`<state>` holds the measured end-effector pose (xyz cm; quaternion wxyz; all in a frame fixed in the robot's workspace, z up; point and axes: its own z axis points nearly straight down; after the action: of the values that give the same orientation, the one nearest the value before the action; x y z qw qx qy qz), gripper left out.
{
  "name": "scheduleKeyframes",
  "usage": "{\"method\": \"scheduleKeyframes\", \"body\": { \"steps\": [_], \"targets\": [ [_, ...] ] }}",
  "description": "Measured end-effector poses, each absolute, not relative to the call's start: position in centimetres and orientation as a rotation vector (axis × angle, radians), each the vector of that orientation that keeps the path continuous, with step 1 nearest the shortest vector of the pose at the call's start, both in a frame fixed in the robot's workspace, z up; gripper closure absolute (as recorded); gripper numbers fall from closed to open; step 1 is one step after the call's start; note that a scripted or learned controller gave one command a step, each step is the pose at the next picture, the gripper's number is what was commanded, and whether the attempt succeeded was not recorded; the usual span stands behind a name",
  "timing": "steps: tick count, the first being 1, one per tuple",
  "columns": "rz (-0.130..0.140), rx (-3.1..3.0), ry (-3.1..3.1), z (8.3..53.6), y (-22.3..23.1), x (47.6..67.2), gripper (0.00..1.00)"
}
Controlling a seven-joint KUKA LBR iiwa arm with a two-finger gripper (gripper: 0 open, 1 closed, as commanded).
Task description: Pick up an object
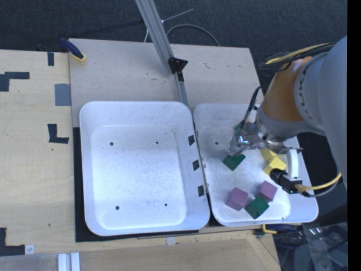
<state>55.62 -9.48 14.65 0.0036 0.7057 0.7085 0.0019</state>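
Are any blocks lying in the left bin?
No. The blocks, such as the purple block, all lie in the right bin.

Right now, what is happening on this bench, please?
A grey robot arm with an orange band reaches in from the right over the right bin. Its gripper is low in that bin, just above a green block; whether it holds the block cannot be told. A yellow block, two purple blocks and another green block lie nearby in the same bin. The left bin sits beside it.
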Motion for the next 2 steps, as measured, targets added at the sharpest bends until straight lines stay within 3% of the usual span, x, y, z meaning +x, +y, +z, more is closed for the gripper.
{"method": "scheduleKeyframes", "body": {
  "steps": [1,2],
  "targets": [
    [0.006,2.215,2.217,27.3,-10.9,54.2,1.00],
    [-0.008,2.226,2.224,20.2,-12.4,54.9,1.00]
  ]
}}
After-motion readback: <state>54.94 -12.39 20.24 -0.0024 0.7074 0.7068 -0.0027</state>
